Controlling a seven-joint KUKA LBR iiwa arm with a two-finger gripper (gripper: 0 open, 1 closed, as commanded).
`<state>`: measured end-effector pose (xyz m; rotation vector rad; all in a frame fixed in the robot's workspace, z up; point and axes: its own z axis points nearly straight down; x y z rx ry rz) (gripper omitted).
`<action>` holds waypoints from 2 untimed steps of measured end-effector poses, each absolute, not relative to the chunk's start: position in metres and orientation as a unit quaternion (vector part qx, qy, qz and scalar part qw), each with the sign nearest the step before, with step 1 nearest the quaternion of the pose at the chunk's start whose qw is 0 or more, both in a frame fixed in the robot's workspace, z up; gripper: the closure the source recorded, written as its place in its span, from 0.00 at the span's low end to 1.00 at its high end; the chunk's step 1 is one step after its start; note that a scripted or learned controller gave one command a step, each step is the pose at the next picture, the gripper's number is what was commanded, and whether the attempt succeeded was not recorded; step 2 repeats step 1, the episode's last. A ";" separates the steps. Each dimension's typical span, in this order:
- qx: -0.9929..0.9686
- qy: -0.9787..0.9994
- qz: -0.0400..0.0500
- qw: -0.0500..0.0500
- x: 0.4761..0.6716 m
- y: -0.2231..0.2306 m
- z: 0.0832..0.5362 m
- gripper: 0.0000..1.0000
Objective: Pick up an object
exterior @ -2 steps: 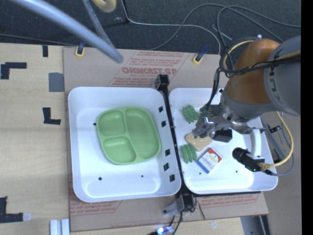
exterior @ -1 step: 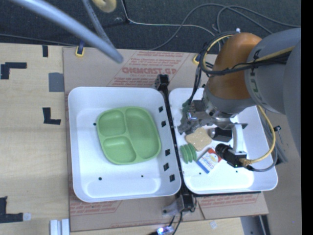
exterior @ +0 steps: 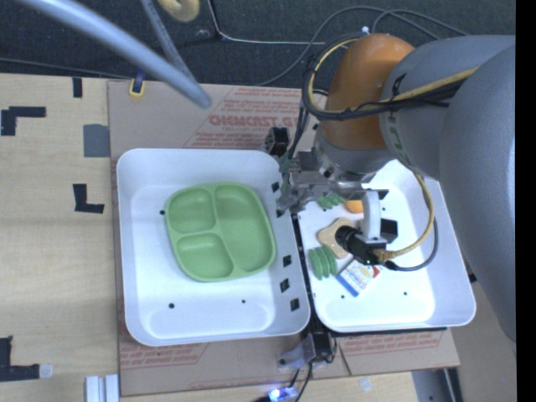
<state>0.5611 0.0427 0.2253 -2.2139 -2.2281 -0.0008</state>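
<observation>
Lying in the right-hand bin are the loose items available for pickup, grouped in its left half near the wall shared with the other bin. A green ribbed item rests closest to that wall. A tan flat piece lies just behind it, and a blue-and-white packet lies just beside it toward the bin's front. An orange item and a small green piece sit farther back, partly covered by the robot.

The gripper is positioned low over the shared wall, at the back left corner of the right-hand bin, near the small green piece. Whether it is wide, narrow or holding anything cannot be told; no item is visibly held.

The left-hand bin contains a green divided plate, lying flat. Both bins stand on a cardboard sheet on the counter. The arm enters from the right, with its orange band above the gripper.
</observation>
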 end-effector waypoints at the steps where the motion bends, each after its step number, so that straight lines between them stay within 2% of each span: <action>1: -0.705 -0.709 0.000 0.001 0.565 0.092 0.224 1.00; 2: -0.705 -0.709 0.000 0.001 0.565 0.092 0.224 1.00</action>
